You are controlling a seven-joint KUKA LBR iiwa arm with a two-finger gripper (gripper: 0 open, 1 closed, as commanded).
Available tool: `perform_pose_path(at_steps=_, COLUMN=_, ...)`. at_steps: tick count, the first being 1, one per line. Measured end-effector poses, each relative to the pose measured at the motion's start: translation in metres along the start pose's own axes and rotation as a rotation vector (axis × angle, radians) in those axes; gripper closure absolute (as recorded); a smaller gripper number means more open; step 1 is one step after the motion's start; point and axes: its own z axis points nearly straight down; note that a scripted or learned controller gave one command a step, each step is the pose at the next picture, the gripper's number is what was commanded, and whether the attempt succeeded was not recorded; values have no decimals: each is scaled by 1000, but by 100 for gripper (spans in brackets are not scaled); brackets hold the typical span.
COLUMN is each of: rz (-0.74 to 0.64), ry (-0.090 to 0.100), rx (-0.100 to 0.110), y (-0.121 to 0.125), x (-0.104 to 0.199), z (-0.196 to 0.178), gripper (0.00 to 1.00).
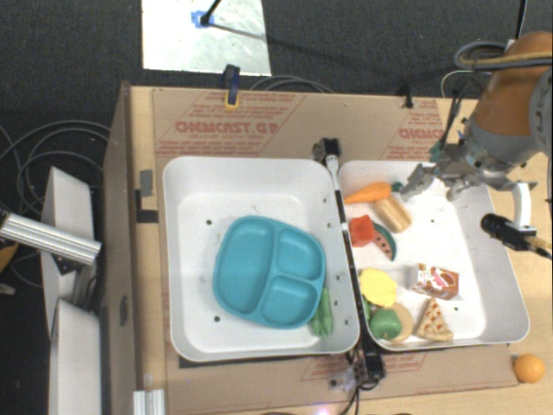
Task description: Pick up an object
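Right bin (497, 271): holds the pickable items. A carrot (370, 193) lies at the far left corner, with a tan bread roll (393, 214) just beside it. Nearer the camera along the divider sit a watermelon slice (371, 234), a yellow lemon-like piece (378, 287) and a green pepper (386, 322) on a tan disc. A red-and-white packet (435, 281) and a pizza slice (435, 322) lie toward the middle front, close together.

Gripper (425, 180): positioned over the far edge of the right bin, just beside the roll and carrot. Jaws appear slightly parted with nothing between them; contact with any item cannot be confirmed.

Left bin (194, 232): contains a blue divided tray (270, 271), tilted slightly, its compartments bare. A green pod (323, 312) rests against the tray's right front edge, near the divider.

Worktop (225, 124): cardboard-lined. An orange ball (528, 368) sits outside the bins at the front right corner.
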Motion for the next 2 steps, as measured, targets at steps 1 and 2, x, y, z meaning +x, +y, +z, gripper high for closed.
perform_pose_path(at_steps=1, rz=8, ry=-4, rx=-6, y=-27, x=26, z=111, gripper=0)
perform_pose_path(at_steps=2, rz=0, ry=-6, rx=0, y=41, x=33, z=106, gripper=0)
